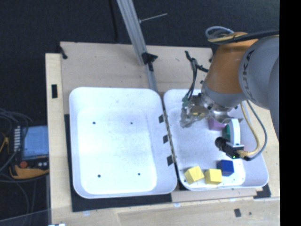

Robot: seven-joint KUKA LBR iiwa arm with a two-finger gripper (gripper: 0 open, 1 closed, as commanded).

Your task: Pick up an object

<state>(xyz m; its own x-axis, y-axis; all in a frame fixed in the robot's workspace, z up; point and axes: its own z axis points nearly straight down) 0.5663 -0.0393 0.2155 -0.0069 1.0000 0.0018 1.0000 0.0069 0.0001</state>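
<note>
Holding two yellow blocks (pixel 203 175), blue block (pixel 226 166), right bin (pixel 256 180), tool (pixel 189 117) above

Two white bins (pixel 117 94), two yellow blocks (pixel 194 174), one blue block (pixel 226 166).

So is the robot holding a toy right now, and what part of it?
It can't be told. The gripper is low in the right bin, well away from the yellow blocks and blue block.

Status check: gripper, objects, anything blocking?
Gripper low over right bin, nothing seen held. Two yellow blocks, blue block at near edge. Pink object partly under arm.
</note>
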